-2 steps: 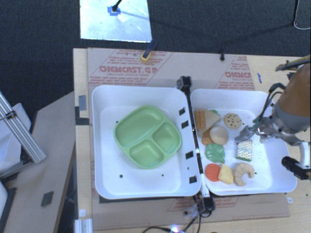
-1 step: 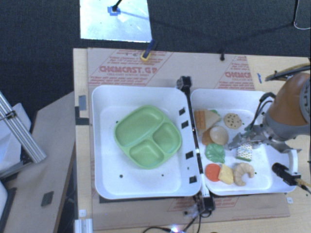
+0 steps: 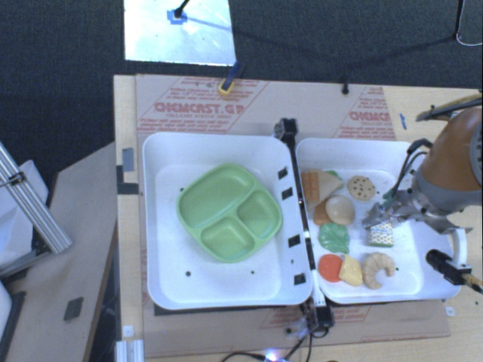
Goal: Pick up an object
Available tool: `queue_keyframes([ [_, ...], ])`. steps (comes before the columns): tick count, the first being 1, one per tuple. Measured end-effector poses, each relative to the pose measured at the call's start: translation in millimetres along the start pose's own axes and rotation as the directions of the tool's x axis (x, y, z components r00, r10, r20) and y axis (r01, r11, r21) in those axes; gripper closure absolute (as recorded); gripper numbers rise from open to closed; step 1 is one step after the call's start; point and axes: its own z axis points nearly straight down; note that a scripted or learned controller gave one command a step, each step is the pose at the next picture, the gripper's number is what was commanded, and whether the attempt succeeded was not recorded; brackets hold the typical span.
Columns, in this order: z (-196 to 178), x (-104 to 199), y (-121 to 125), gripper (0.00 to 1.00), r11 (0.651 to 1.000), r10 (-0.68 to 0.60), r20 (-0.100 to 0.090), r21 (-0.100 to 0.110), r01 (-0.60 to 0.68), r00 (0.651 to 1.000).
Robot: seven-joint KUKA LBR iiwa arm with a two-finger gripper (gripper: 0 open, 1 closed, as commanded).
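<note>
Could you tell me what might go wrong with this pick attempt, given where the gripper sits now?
1. The gripper sits low over the small patterned block, with the croissant and pale round piece close by; it may nudge those instead.
2. The toy foods crowd the right bin, so a descent could catch two items or slip between them.
3. The block lies partly under the arm, so alignment is hard to judge.

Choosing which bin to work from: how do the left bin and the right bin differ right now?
The left bin holds one large green divided plate; the right bin holds many small toy foods, such as a cookie, a croissant and a tomato. The gripper is over the right bin, near a small patterned block, not over the left bin. Both bins are shallow, white and side by side.
</note>
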Motion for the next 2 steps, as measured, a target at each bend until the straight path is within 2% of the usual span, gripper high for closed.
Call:
queue_keyframes([
  [2, -89.6, 4.8, -4.7, 1.0, 1.0, -0.003, 0.0, -0.002, 0.003, 1.0],
])
